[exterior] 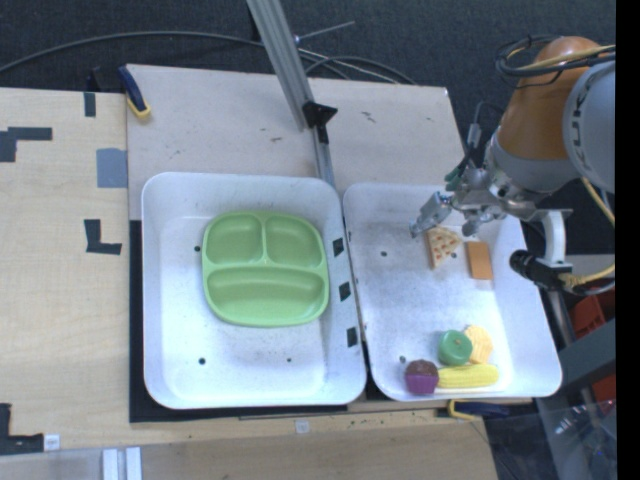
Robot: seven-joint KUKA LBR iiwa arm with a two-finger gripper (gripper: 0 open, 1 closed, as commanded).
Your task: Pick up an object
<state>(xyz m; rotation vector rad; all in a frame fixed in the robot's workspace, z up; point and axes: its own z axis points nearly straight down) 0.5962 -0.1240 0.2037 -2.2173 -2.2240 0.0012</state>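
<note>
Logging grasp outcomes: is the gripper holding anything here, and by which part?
Cannot be told. The gripper sits just over the tan cracker-like piece in the right bin, but the view does not show it lifted or clamped.

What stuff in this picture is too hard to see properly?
- Gripper: small and blurry in the camera view, so whether it grips the cracker-like piece under it is unclear.
- Toy food pile in the right bin: the green piece overlaps a yellow piece behind it, hiding its shape.
- Arm: cut off by the right edge.
- Small specks in the left bin by the green plate: too small to identify.
</note>
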